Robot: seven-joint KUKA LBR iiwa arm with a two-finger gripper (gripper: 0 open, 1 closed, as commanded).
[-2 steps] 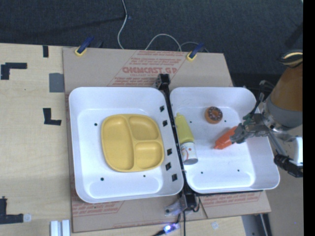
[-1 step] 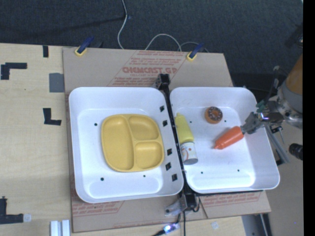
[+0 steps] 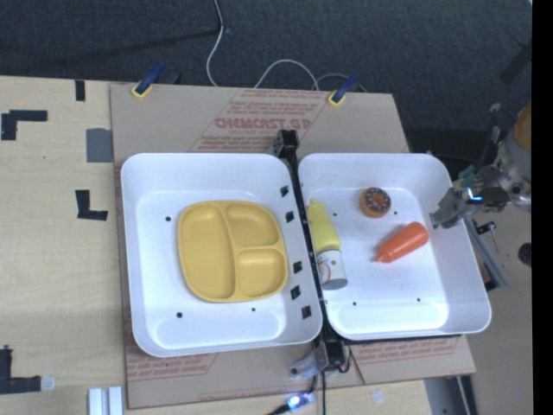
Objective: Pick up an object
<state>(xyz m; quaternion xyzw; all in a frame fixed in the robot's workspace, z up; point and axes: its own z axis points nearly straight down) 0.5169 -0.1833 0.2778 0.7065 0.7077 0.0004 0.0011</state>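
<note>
Carrot (image 3: 403, 241): orange toy, likely light, stiff, smooth; lies aslant in right bin (image 3: 432, 318).
Hold: across thick middle.
Pincer (image 3: 451, 207): mine, over bin's right rim; opening unreadable, nothing visibly held.

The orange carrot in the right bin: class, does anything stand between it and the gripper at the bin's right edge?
Nothing visible does. The gripper sits at the right bin's right rim, and bare white floor lies between it and the carrot. The donut lies up and left of the carrot; the yellow bottle lies on its far side.
</note>
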